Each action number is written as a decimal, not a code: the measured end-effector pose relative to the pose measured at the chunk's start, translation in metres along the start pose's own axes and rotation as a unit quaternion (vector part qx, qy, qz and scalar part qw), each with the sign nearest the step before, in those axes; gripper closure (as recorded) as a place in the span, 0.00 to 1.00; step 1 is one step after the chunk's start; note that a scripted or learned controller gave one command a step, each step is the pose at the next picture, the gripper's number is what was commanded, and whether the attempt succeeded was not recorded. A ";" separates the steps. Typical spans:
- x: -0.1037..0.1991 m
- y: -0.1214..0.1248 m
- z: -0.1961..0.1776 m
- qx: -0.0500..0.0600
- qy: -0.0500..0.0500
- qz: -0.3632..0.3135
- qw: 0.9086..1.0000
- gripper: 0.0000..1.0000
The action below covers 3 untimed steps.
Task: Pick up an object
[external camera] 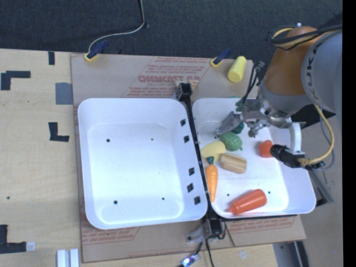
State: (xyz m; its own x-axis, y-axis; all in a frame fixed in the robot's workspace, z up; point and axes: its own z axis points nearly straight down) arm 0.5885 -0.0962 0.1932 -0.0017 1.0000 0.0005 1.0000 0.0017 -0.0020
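My gripper (pixel 240 129) hangs over the back left part of the right bin (pixel 295 200), its two fingers spread apart, so it is open. Just below and in front of the fingertips lies a green bumpy toy (pixel 233 142), with a bit of dark green showing between the fingers; I cannot tell if they touch it. Beside the green toy lie a yellow piece (pixel 213 149) and a tan loaf-like piece (pixel 233 163). An orange carrot (pixel 212 182) lies along the bin's left wall. A red-orange piece (pixel 248 201) rests near the front, and a small red piece (pixel 265 148) sits to the right.
The left bin (pixel 92 166) stands beside the right one, with a black divider strip (pixel 191 149) between them. A yellow object (pixel 237 69) lies on the cardboard behind the bins. The arm's cable and black fitting (pixel 286 156) hang over the right bin's right side.
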 end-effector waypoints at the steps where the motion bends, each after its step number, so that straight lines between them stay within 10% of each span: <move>1: -0.034 0.036 0.115 0.000 -0.002 0.001 1.000 0.00; 2: -0.032 0.037 0.099 -0.001 -0.001 0.000 1.000 1.00; 3: 0.058 0.051 0.003 -0.005 0.001 -0.004 1.000 1.00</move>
